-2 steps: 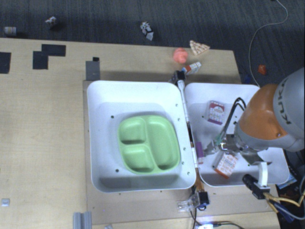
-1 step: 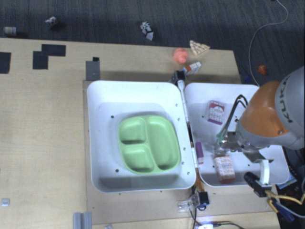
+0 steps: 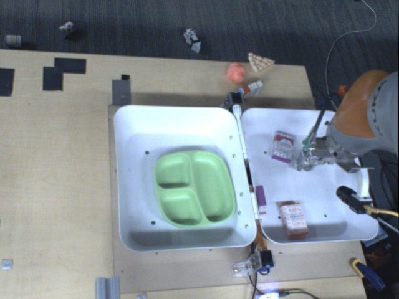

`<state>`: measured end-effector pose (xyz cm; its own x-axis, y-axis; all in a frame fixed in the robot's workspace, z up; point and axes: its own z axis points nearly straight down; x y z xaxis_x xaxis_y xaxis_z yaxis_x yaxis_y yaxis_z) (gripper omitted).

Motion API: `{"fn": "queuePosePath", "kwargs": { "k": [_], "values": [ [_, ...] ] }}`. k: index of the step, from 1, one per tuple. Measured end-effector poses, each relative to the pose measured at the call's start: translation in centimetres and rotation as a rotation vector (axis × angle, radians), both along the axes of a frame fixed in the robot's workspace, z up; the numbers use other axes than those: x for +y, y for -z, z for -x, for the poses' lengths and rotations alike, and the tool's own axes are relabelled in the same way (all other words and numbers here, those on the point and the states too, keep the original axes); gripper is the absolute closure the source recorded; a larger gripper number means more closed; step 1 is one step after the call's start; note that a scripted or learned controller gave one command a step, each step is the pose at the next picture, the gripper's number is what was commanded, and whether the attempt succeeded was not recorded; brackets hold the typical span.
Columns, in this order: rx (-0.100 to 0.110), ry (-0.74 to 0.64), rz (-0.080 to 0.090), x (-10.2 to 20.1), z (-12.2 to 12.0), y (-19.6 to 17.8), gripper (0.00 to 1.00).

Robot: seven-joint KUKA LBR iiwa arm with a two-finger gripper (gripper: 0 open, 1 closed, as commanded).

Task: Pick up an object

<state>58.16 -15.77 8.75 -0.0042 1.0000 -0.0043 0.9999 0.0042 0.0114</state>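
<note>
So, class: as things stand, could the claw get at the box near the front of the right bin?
Probably yes: the box lies alone on the bin floor, with open space between it and the claw.

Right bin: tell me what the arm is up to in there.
The KUKA arm has its gripper low in the right bin, right beside a small pink-and-white packet. Nothing is visibly held. A red-and-white box lies near the bin's front edge and a purple stick along its left wall. The left bin holds a green divided plate.
</note>
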Motion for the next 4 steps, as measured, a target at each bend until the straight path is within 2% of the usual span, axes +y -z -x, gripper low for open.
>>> {"fn": "queuePosePath", "kwargs": {
  "k": [1, 2, 3, 4],
  "values": [
    [0.005, 0.0, -0.003, 0.1, 0.1, 0.1, 0.0],
    [0.004, 0.0, -0.004, 5.5, 2.9, 0.1, 0.0],
    [-0.001, -0.003, -0.003, 5.5, 2.7, -1.1, 1.0],
    [0.002, 0.001, -0.001, 0.1, -1.6, 0.0, 1.0]
  ]
}}
